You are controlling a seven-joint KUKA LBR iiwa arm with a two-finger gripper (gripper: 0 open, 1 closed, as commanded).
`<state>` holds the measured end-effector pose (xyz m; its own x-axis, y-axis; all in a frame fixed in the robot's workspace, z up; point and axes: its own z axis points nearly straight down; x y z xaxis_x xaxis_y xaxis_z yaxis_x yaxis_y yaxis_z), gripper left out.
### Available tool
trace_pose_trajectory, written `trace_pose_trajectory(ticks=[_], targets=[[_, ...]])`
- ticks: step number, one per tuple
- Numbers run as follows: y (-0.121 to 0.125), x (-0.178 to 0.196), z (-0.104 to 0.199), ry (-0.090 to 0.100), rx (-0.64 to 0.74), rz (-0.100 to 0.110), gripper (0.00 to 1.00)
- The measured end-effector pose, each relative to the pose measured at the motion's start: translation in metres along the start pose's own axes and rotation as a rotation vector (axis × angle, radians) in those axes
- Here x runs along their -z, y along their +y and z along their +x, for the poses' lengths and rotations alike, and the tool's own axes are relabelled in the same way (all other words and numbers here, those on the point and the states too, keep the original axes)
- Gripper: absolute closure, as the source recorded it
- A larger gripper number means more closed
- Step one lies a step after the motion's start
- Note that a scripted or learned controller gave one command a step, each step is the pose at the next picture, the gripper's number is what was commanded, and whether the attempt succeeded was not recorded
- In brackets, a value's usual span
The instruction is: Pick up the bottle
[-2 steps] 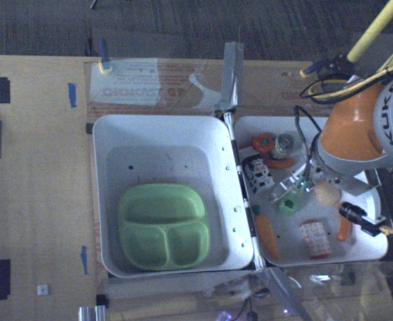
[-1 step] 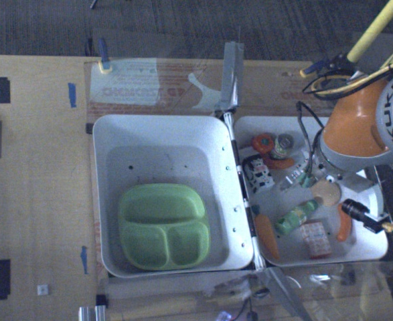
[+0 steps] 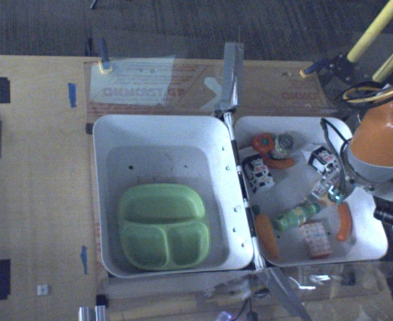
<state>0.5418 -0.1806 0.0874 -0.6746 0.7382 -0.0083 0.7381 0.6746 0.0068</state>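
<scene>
The right bin (image 3: pixel 363 246) is crowded. The bottle (image 3: pixel 295 216) lies in the middle with a red packet (image 3: pixel 315 239) just below it, a carrot (image 3: pixel 266 236) at its left end and a sausage (image 3: pixel 344 221) to its right. The pincer (image 3: pixel 330 191) hangs by its right end. There is bare floor above it

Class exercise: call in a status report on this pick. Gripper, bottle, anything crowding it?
Gripper low in the right bin, over the bottle's cap end. Green bottle lying on its side. Crowded: carrot left, red-and-white packet below, sausage right.

Gripper (image 3: pixel 328 187) near green bottle (image 3: pixel 295 216)
</scene>
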Motion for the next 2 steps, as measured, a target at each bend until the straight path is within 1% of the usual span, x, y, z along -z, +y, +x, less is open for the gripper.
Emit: trace_pose_trajectory(ticks=[1,2], targets=[[0.041,0.001,0.067,0.002,0.065,-0.001,1.00],[0.071,0.123,0.112,0.007,-0.254,0.008,1.00]])
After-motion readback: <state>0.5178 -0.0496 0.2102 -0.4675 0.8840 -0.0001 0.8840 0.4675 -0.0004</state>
